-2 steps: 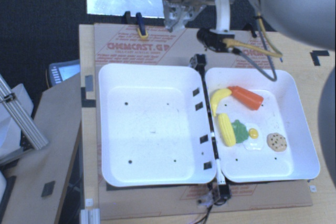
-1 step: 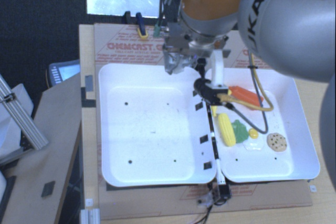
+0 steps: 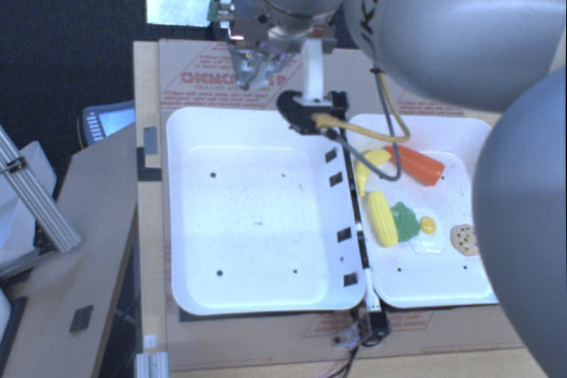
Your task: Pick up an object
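My gripper point(image 3: 258, 73) hangs high over the far rim of the left bin point(image 3: 239, 217), above the cardboard behind it, and I see nothing in it. All the objects lie in the right bin point(image 3: 443, 289). An orange carrot point(image 3: 416, 164) and a yellow piece point(image 3: 376, 159) sit near the bin's far left. A yellow corn cob point(image 3: 383, 219) lies next to a green broccoli point(image 3: 406, 221). A small yellow bit point(image 3: 428, 226), a pale clear item point(image 3: 425, 245) and a cookie point(image 3: 462, 238) sit further right.
The arm's grey body covers the right bin's far and right side. A black divider strip point(image 3: 347, 208) runs between the two bins. Printed cardboard point(image 3: 199, 80) lies under and behind the bins. A metal rail point(image 3: 35, 199) leans at the left.
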